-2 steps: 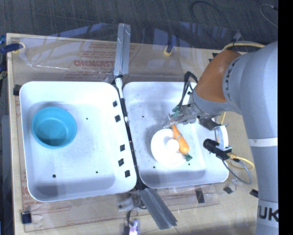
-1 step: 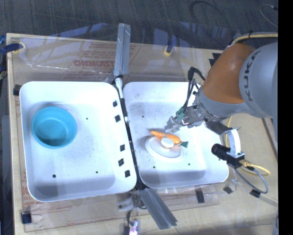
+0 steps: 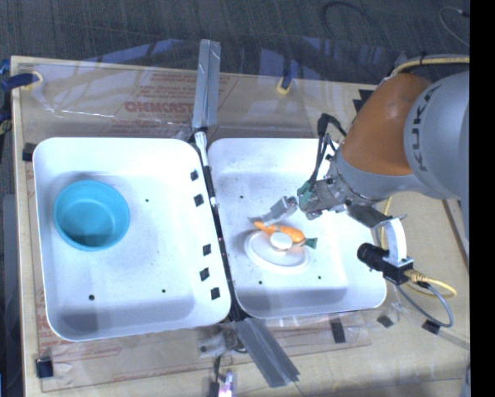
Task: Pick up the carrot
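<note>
Wooden desk [image 3: 107, 89]; right-hand white bin [image 3: 330, 292]: small orange carrot [image 3: 282, 235] on white oval dish [image 3: 274, 253], gripper [image 3: 290, 207] just above; jaws' state indiscernible.

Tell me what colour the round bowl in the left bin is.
Light blue round bowl, clearest in the camera view.

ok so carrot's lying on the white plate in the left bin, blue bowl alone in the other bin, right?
Not quite: the bins are swapped. The camera view shows the carrot on the white plate in the right bin, near the arm's pincer. The blue bowl sits alone in the left bin.
</note>
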`<state>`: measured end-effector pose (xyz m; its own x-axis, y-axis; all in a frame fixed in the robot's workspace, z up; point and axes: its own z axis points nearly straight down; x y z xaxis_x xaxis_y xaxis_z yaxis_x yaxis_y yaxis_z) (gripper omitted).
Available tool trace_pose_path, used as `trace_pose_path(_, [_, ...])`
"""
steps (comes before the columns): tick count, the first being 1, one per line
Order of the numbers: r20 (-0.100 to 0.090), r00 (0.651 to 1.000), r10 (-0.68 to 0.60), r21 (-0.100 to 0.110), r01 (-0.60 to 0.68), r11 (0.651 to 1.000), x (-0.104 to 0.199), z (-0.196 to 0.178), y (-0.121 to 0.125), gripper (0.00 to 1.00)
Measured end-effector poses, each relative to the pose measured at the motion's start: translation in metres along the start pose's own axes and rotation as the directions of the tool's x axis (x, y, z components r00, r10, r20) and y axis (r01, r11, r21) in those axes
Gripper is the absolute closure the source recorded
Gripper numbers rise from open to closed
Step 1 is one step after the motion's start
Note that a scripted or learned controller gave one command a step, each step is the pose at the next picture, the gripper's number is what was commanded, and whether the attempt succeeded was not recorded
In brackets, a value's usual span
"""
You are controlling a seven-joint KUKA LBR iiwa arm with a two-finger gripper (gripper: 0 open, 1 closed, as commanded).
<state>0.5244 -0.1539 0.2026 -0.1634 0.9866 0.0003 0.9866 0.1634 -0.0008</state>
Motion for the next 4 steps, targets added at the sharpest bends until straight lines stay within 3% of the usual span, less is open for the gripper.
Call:
trace_pose_path(1, [0.0, 0.999, 0.037, 0.002, -0.037, 0.999, -0.021, 0.06, -0.006, 0.0])
trace_pose_path(2, [0.001, 1.0, -0.028, -0.007, 0.028, 1.0, -0.059, 0.106, 0.013, 0.0])
trace_pose_path(3, [0.001, 0.999, -0.033, -0.009, 0.033, 0.999, -0.058, 0.095, 0.015, 1.0])
trace_pose_path(4, [0.0, 0.999, 0.041, 0.001, -0.041, 0.999, -0.005, -0.044, -0.049, 1.0])
